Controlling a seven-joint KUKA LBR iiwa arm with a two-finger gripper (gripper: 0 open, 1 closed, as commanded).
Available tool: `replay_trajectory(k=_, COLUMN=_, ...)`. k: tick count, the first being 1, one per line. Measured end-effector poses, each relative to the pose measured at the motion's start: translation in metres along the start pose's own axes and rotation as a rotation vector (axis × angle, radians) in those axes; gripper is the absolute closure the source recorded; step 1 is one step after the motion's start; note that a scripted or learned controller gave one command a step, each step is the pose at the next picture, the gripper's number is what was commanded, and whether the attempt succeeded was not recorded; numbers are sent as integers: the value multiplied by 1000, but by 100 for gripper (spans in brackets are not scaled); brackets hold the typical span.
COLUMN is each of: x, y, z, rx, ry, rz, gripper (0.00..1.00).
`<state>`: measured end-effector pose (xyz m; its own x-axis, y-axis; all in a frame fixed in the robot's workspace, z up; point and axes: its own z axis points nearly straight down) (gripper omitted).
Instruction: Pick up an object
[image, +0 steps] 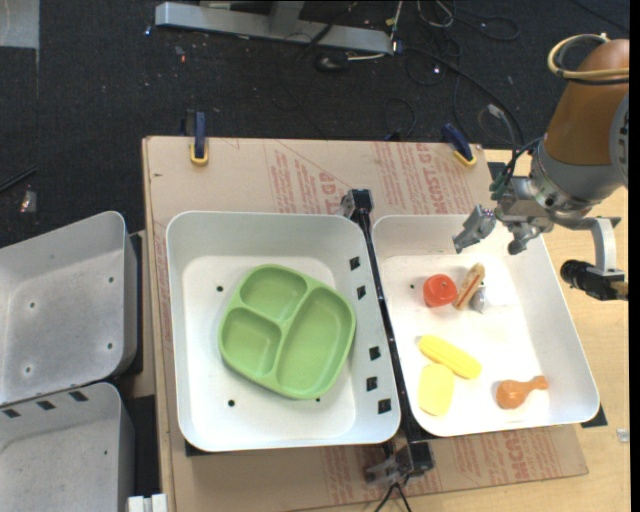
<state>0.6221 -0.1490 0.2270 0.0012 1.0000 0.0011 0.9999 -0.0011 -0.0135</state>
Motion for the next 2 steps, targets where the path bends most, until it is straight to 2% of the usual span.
replay_trajectory(k=1, x=0, y=2, z=-9, rx=-14, ry=-2, rz=-2, gripper=0)
replay_trajectory(k=2, x=5, y=3, z=34, rx=-11, ry=-2, rz=-2, gripper=0)
